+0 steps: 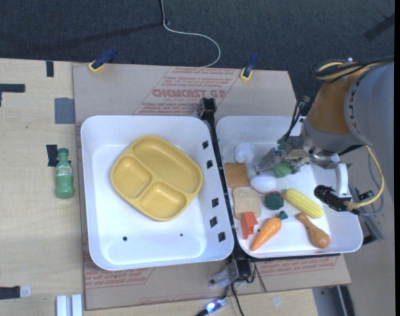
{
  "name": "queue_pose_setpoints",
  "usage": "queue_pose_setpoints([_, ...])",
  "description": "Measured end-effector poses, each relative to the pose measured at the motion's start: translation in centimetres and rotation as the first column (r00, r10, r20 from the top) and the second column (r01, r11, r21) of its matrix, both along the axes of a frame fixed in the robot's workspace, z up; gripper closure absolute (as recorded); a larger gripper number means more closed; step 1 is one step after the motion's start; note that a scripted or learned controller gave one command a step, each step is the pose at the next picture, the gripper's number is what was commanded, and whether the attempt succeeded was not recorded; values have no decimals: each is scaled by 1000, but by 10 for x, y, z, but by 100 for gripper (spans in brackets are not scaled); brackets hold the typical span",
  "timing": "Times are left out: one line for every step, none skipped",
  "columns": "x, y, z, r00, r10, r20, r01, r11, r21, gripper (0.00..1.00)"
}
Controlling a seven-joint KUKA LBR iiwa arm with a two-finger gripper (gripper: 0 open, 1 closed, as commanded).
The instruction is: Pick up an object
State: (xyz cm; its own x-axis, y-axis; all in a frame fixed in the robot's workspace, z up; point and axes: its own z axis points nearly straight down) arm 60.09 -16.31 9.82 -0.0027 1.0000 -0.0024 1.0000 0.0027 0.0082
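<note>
A: Where does the gripper (273,161) sit?
B: Low in the right bin (331,242), over a green toy (282,170); finger state: cannot tell.
A: Other objects?
B: Corn (304,203) and carrot (266,233) nearer.

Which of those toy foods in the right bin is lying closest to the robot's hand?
The small green toy vegetable, right at the hand; the yellow corn cob and orange carrot lie farther away.

Right bin, under my reach: small green plastic vegetable (283,169) lies at its upper middle, just beside a white plastic egg (264,182).
</note>
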Motion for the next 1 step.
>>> queue_pose_setpoints([4, -8, 59, 1000, -2, -4, 2, 1000, 0, 100])
